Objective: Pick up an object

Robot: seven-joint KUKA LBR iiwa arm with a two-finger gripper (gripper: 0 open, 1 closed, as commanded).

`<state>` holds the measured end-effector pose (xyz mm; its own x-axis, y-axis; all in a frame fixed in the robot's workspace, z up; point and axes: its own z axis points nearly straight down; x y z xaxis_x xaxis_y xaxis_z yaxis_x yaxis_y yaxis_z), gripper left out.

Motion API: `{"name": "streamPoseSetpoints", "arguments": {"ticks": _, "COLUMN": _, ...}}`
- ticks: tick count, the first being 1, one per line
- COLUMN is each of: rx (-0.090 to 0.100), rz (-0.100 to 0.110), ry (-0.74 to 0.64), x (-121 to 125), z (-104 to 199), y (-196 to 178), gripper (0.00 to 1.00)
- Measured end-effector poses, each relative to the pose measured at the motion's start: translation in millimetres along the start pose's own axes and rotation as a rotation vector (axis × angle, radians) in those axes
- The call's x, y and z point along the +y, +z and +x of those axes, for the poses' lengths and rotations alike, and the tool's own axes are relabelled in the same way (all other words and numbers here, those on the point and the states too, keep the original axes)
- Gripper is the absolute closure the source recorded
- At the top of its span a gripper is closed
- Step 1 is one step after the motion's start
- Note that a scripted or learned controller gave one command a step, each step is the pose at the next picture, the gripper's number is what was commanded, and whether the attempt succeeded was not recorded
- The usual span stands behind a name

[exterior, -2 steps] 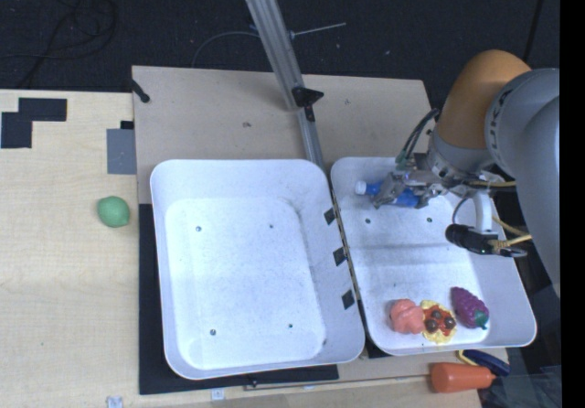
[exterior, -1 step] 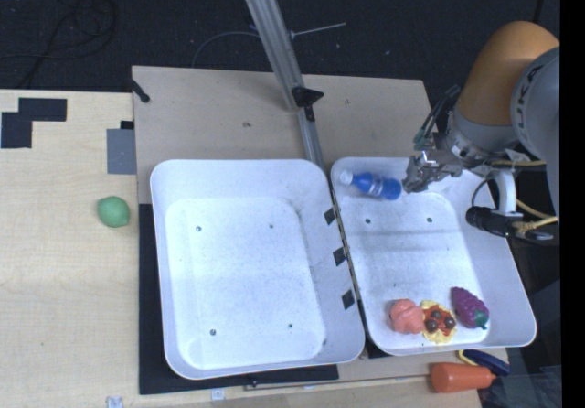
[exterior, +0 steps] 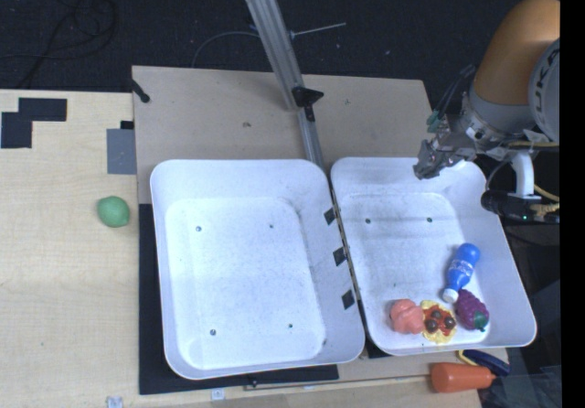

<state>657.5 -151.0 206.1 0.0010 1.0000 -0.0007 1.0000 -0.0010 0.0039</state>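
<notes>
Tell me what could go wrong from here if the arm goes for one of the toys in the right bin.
1. The blue bottle, purple toy, yellow toy and pink toy sit bunched together, so the gripper may nudge a neighbour or close on two at once.
2. They lie close to the right bin's near rim, so a finger could catch the sloped wall.
3. The bottle looks rounded and might slip.

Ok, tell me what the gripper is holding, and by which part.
Nothing visible. The gripper hangs over the right bin's far edge, apart from the toys and blue bottle.
</notes>
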Motion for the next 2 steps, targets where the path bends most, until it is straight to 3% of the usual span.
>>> {"name": "streamPoseSetpoints", "arguments": {"ticks": 1, "rx": 0.0, "rz": -0.001, "ry": -0.001, "x": 0.8, "z": -0.7, "y": -52.8, "gripper": 1.0}}
{"name": "streamPoseSetpoints", "arguments": {"ticks": 2, "rx": 0.002, "rz": 0.004, "ry": -0.005, "x": -3.3, "z": 58.0, "y": -54.7, "gripper": 1.0}}
